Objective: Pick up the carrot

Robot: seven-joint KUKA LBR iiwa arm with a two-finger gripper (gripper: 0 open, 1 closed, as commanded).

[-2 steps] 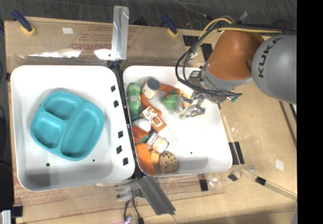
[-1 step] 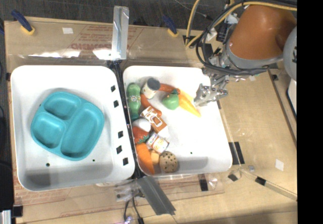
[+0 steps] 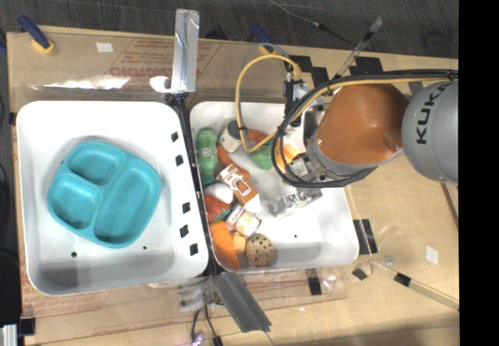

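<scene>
The carrot (image 3: 243, 142) is an orange piece lying near the back of the right bin (image 3: 335, 239), between a green bottle-like item (image 3: 207, 151) and a green round item (image 3: 262, 156). My gripper (image 3: 291, 200) hangs under the orange wrist band, low over the middle of the right bin. It sits to the right of and nearer the front than the carrot, apart from it. The arm's body hides the bin's back right part.
A teal divided plate (image 3: 105, 192) lies in the left bin (image 3: 35, 259). The right bin's left side is crowded: a white and orange carton (image 3: 238, 185), a small box (image 3: 245, 221), an orange fruit (image 3: 222, 241), a speckled cookie (image 3: 260, 251). Cables loop above the wrist.
</scene>
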